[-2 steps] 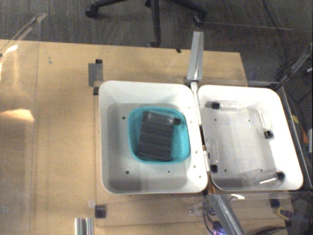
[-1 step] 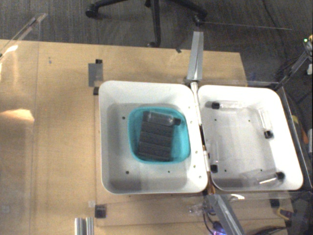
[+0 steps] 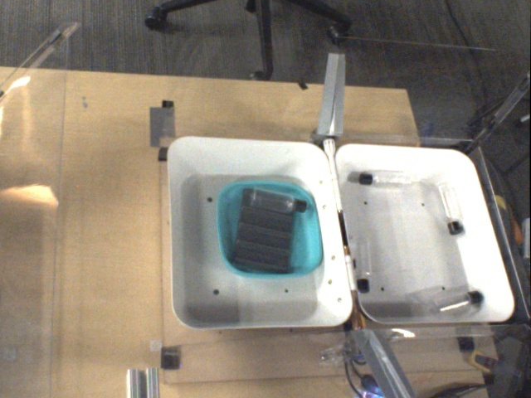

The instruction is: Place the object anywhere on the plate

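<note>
Wooden bench (image 3: pixel 83 264) over grey carpet (image 3: pixel 99 15) carries two white bins; dark ridged object (image 3: pixel 265 232) lies on the teal plate (image 3: pixel 312 243) in the left bin (image 3: pixel 187 297)

We've got two white bins side by side on the wooden bench. The left bin (image 3: pixel 189 247) has a teal plate (image 3: pixel 311 243) sitting in the middle, and a dark grey ribbed block (image 3: pixel 265 230) is lying right on it, tilted a bit. The right bin (image 3: pixel 415 160) holds a few clear tubes with black caps, scattered near its edges. Up top there's an office chair base (image 3: pixel 261 15) on the grey carpet.
</note>
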### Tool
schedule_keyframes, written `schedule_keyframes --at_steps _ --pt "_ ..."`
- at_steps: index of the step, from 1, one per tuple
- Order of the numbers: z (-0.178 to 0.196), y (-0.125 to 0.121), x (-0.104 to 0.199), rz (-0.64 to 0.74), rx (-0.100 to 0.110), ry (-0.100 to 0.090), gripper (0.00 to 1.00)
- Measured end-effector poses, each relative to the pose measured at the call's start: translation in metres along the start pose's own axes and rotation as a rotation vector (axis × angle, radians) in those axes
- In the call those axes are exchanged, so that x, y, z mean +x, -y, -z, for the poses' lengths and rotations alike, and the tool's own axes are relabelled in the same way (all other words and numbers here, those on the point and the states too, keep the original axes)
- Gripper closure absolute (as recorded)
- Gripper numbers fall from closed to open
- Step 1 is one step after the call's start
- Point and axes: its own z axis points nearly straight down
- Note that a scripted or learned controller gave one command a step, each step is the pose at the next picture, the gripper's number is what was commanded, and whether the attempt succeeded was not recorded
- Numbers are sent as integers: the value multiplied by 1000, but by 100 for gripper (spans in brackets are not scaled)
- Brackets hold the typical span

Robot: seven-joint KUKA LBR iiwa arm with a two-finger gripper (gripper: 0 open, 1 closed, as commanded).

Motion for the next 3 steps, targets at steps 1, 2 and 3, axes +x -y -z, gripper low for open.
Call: schedule_keyframes --at_steps 1,2,3 --pt "0 4 -21 -1 -1 0 0" --pt "0 4 -21 0 0 0 0" --pt "0 5 -21 1 -1 1 0"
